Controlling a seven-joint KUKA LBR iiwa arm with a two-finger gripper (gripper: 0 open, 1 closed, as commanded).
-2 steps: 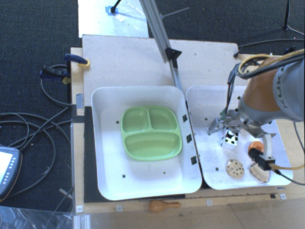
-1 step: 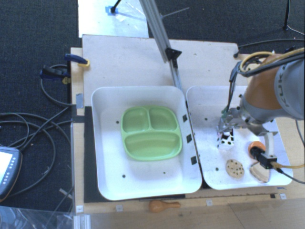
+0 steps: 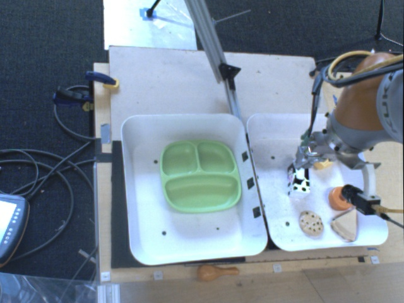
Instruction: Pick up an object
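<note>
**Claw Position Relative to Target, Right Bin**

The claw (image 3: pixel 302 169) hangs low in the right bin (image 3: pixel 271 137), directly over a black-and-white spotted object (image 3: pixel 301 184) that touches or nearly touches its tip. Whether the claw is spread or closed, and whether it grips the object, cannot be determined. The object lies just below the claw in the view. Open floor extends left toward the bin wall; a cookie (image 3: pixel 310 223), orange piece (image 3: pixel 339 197) and bread slice (image 3: pixel 345 225) crowd the near-right side
</note>
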